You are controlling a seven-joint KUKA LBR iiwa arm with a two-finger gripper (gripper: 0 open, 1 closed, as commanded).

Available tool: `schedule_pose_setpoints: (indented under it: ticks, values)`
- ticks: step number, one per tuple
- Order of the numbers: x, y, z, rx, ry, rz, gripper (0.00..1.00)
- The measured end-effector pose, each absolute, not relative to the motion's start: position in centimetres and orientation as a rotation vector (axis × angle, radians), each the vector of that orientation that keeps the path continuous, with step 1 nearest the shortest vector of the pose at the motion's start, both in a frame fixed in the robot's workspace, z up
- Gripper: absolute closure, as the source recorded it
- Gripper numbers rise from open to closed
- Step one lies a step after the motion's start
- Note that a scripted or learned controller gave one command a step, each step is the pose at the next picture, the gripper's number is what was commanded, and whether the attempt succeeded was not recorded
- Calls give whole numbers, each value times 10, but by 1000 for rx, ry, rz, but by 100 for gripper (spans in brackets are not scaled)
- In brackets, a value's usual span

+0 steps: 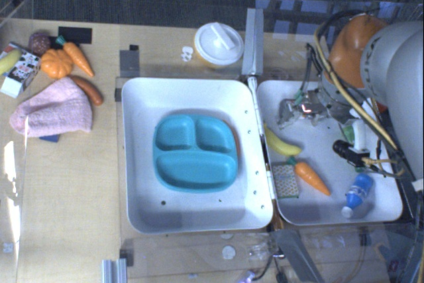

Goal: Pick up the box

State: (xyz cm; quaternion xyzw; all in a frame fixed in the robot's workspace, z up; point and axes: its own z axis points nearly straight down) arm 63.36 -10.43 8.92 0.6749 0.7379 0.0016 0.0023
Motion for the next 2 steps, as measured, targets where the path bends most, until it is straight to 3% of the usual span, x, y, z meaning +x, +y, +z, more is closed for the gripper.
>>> schedule_pose_setpoints:
  ticks: [1,2]
  values:
    - [665,-108,87,2062,2404,-18,0]
    - [668,-107,98,2048,2395,-7,100]
